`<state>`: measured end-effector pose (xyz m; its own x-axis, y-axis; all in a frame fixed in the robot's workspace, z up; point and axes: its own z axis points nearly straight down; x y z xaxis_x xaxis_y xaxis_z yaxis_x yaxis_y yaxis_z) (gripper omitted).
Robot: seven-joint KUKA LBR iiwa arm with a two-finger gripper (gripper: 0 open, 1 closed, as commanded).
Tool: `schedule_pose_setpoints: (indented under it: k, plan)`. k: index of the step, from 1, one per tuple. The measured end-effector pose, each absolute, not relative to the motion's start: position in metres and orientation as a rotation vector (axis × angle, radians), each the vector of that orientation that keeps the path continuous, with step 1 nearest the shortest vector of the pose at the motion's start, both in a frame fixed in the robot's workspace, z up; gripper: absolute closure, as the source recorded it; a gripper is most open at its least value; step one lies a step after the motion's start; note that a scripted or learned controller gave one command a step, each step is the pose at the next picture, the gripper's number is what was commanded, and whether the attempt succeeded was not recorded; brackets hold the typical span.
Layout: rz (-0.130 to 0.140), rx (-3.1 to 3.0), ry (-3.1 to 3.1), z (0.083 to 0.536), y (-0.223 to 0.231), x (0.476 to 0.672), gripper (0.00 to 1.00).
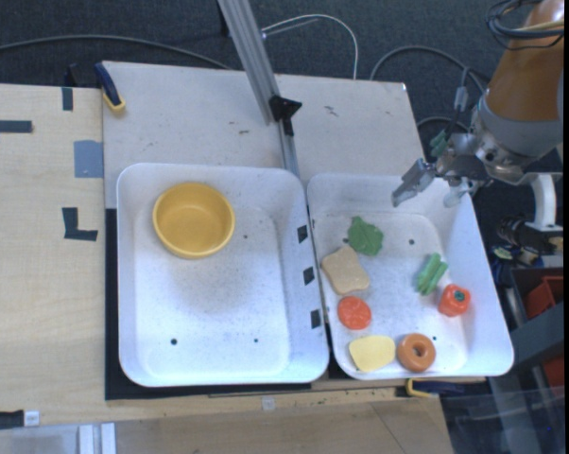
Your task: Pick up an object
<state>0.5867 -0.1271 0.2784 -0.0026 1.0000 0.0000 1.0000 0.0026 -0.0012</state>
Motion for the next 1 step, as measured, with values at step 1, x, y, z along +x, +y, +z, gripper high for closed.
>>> schedule_pose_setpoints:
  k: [1]
  plan:
    - [0.001, -2.218, -2.223, 0.2784, -0.1272, 0.5867, 0.0]
